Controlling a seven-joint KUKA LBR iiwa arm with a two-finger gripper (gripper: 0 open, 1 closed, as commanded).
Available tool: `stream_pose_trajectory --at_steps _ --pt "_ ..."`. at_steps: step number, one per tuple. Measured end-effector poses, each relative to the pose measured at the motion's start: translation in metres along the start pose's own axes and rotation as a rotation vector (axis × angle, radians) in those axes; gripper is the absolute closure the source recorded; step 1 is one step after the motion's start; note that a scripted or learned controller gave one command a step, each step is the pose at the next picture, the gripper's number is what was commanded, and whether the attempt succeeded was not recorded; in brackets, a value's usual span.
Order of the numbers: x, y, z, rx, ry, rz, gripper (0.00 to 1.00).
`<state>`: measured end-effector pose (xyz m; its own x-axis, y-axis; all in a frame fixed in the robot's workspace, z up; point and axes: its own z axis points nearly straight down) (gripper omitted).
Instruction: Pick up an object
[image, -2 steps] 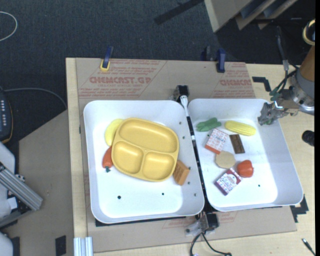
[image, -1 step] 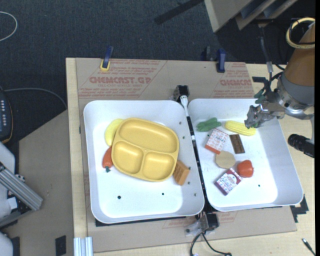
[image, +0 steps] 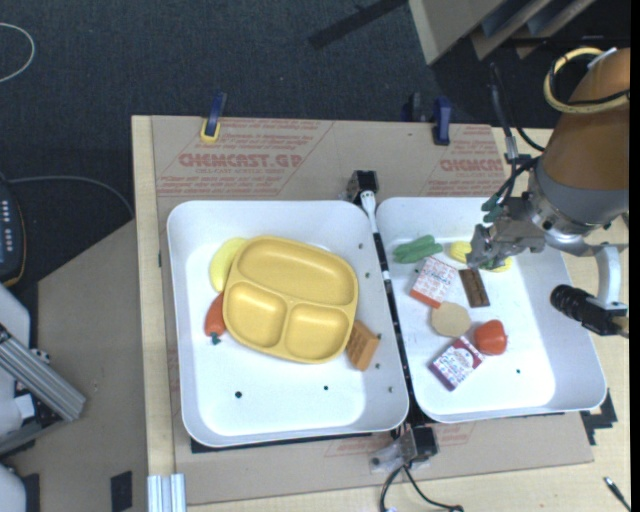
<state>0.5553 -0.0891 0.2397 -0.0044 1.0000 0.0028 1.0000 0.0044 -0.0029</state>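
Nearest, the red packet (image: 456, 362) lies untouched; end effector (image: 490, 255) hovers over the yellow piece (image: 462, 251), grip state unclear, nothing lifted yet

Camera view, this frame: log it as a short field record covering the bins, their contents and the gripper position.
left bin: yellow three-compartment plastic tray, red-orange piece at its left edge, tan block at its lower right
right bin: green leafy toy, red-and-white packet, brown bar, beige round piece, red tomato toy, magenta packet
gripper: low over right bin's upper area, by a small yellow item
fingers: state unclear
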Motion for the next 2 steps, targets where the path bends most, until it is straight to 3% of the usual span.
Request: stream_pose_trajectory --at_steps 1,2 --pt "0.053 -0.015 0.018 0.002 0.001 -0.001 1.00" --pt "0.087 -0.043 0.015 0.001 0.000 0.001 1.00"
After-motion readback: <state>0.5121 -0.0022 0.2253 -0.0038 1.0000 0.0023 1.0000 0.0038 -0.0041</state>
